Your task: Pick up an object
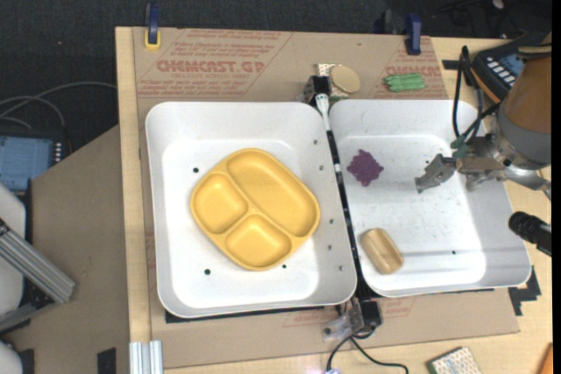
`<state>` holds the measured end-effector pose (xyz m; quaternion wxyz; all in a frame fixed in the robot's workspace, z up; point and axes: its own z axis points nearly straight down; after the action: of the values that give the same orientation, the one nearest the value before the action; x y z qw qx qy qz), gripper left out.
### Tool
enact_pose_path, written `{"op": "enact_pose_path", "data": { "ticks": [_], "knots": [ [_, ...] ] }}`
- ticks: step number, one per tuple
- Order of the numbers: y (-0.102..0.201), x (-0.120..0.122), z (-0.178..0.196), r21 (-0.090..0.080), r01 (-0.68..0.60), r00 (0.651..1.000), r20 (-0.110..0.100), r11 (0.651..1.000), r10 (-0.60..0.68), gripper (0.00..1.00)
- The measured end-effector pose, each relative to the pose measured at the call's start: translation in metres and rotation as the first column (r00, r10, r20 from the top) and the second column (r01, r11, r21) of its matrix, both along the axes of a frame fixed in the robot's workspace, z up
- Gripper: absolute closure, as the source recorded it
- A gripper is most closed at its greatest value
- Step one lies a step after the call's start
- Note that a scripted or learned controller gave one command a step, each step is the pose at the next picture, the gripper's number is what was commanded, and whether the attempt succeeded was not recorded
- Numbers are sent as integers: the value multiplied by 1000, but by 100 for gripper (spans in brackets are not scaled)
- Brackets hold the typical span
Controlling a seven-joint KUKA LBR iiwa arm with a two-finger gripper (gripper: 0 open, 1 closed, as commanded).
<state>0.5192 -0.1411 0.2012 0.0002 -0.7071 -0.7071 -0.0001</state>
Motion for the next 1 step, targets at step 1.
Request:
{"op": "enact_pose_path", "data": {
  "ticks": [1],
  "knots": [
    [39,48,-122,2,-5,1000,-2,1000,5,0]
  ]
}}
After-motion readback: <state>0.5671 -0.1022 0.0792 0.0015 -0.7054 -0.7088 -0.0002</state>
